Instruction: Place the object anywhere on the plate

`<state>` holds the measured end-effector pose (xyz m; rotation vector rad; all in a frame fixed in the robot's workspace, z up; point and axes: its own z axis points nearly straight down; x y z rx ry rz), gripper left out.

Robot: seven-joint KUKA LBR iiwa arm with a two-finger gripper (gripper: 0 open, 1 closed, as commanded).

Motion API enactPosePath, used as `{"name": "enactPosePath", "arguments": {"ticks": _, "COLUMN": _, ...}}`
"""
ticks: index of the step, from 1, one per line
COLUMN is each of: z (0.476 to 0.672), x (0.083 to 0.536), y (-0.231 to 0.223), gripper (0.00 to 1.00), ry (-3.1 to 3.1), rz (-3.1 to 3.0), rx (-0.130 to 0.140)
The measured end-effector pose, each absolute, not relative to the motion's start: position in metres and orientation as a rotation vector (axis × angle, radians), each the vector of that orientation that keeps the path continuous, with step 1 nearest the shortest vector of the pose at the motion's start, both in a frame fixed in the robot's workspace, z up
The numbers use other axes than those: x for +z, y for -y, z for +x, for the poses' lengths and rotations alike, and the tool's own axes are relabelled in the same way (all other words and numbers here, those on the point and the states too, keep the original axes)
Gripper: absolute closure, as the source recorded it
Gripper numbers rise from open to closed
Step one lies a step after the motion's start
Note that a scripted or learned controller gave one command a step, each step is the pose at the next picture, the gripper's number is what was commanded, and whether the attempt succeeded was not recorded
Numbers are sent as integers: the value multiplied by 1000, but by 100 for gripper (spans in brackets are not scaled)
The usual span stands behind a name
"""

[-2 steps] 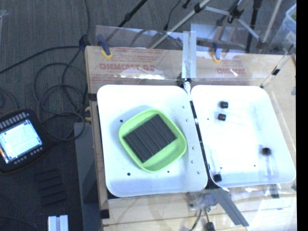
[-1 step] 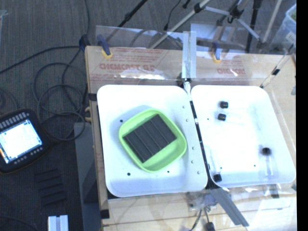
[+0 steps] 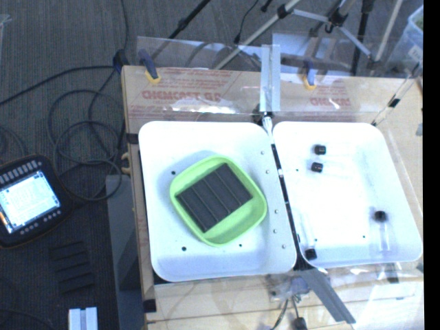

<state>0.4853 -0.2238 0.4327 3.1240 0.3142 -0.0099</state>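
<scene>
Camera view looked down at a slant on the wooden bench (image 3: 206, 88), the largest thing we saw, with clear plastic sheeting across its far part. On it sat the two white bins side by side, their inner rims touching. The left bin (image 3: 155, 205) held a green plate (image 3: 256, 208), square with rounded corners and turned at an angle, near the bin's middle. The task's object, a dark grey ridged slab (image 3: 213, 196), lay flat on the plate, inside its raised rim and turned the same way. The right bin (image 3: 344, 205) held only small things. Off the bench, on the carpet at the left, lay a black handheld pendant (image 3: 27, 201) with a lit screen. Smallest were three little black pieces in the right bin. Two of them, the far piece (image 3: 320, 149) and its neighbour (image 3: 317, 166), sat just beside each other near the far left. The third piece (image 3: 379, 216) lay well apart, toward the near right. How the jaws stood we could not tell.
</scene>
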Motion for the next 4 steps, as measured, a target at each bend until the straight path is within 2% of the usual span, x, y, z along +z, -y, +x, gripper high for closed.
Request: {"name": "enactPosePath", "arguments": {"ticks": 4, "z": 485, "x": 433, "y": 224, "gripper": 0, "ry": -314, "rz": 3124, "rx": -10}}
